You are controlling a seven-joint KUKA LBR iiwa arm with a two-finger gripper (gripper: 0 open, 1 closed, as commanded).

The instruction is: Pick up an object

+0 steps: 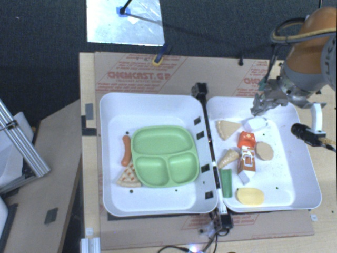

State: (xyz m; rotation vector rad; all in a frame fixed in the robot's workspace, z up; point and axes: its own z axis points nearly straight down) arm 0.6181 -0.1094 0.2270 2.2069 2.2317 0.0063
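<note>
We see a shiny foil sheet (125, 13) at twelve o'clock beyond the surface (137, 70), and metal rails (18, 146) at nine.

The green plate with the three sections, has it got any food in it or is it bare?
Bare. All three compartments of the green plate show plain green; the hot dog and pizza slice lie beside it on the left bin's floor.

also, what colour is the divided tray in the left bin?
Light green. The divided tray shows clearly in the camera view, sitting in the left bin.
</note>
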